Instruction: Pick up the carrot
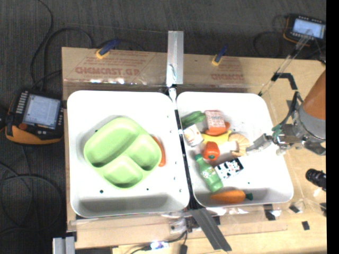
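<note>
Carrot [229,196] lying flat, near front wall of right bin [275,192].
Orange, tapered, with small green stub at right end; lengthwise across bin, thin end pointing left, just below green bottle [209,174], apart from the clustered items.

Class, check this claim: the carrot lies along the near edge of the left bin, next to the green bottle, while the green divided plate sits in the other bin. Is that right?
Not quite. The camera view shows the carrot along the near edge of the right bin, next to the green bottle. The green divided plate sits in the other bin, the left one.
</note>
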{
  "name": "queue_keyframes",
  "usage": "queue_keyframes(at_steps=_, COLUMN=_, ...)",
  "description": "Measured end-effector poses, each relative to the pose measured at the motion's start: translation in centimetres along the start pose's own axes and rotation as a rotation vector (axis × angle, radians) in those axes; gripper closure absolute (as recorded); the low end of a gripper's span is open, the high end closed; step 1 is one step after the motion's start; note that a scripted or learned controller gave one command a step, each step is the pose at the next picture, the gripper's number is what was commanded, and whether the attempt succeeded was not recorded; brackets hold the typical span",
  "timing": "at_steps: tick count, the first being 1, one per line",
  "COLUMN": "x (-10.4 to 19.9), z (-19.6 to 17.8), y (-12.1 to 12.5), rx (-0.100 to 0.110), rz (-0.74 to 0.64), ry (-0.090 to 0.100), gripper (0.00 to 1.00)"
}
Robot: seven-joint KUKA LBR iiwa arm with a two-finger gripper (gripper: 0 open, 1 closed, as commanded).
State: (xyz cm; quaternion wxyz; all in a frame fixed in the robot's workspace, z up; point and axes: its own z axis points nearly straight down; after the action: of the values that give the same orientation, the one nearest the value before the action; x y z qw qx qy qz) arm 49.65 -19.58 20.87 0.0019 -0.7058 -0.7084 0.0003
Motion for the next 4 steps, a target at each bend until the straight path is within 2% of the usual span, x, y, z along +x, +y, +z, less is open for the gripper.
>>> queue_keyframes(at_steps=1, x=0.1, z=-3.5, y=4.9, rx=-0.002, rz=0.050, ry=-0.003, gripper=0.00)
queue_keyframes(at_steps=2, x=3.2, z=12.0, y=5.0, rx=-0.012, rz=0.240, ry=-0.005, gripper=0.00)
queue_keyframes(at_steps=3, x=3.3, z=11.0, y=5.1, rx=-0.012, rz=0.239, ry=-0.002, gripper=1.00)
queue_keyframes(at_steps=4, x=12.8, z=1.3, y=7.0, rx=0.000, rz=-0.096, ry=-0.002, gripper=1.00)
